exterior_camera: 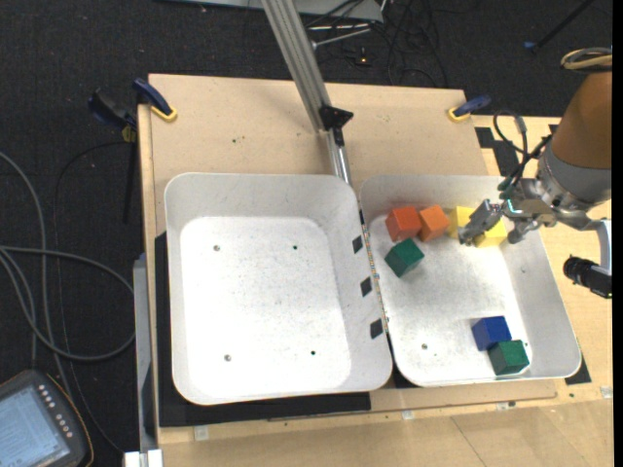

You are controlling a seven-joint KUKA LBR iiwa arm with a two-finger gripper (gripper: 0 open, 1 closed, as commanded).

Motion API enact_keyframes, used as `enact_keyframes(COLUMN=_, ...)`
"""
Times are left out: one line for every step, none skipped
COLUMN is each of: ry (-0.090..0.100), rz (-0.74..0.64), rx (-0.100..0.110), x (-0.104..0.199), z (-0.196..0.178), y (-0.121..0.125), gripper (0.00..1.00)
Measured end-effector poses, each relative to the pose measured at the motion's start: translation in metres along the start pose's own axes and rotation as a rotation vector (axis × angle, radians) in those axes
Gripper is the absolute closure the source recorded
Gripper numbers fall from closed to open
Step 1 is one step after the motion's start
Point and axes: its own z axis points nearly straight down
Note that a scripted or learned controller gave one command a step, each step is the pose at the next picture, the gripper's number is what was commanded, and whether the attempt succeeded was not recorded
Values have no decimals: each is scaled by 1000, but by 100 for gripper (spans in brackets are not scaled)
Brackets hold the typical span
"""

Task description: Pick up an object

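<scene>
1. Workspace: a tan wooden bench (253, 125) stands on dark carpet, with cables trailing at the left and a tablet at the lower left corner. A slanted metal pole (297, 52) crosses the top of the bench and ends between the bins.

2. Containers: two shallow white bins sit side by side. The left bin (185, 290) holds no objects. The right bin (458, 358) holds all the blocks.

3. Candidate objects in the right bin:
   - Two orange blocks (417, 223), touching each other, near the bin's far edge.
   - A green block (404, 258), just beside and in front of the orange pair.
   - A yellow block (492, 224), near the far right corner, partly covered by the gripper.
   - A blue block (491, 331) and a second green block (509, 356), touching, at the near right corner.

4. Arm position: the arm reaches in from the right, and the gripper (482, 230) sits low over the yellow block.

5. Claw state: the fingers overlap the yellow block, and at this resolution it cannot be determined whether they are spread or closed around it.

6. Task progress: no block is seen lifted clear of the bin floor. Judged status: approach complete, with the yellow block as the probable target. A confirmed grasp and the lift remain to be done.
</scene>
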Motion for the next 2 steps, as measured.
enact_keyframes(ry=-1, rz=-1, rx=-5, x=0, z=-3, y=1, gripper=0)
enact_keyframes(ry=-1, rz=1, rx=-1, x=-4, z=53, y=10, gripper=0)
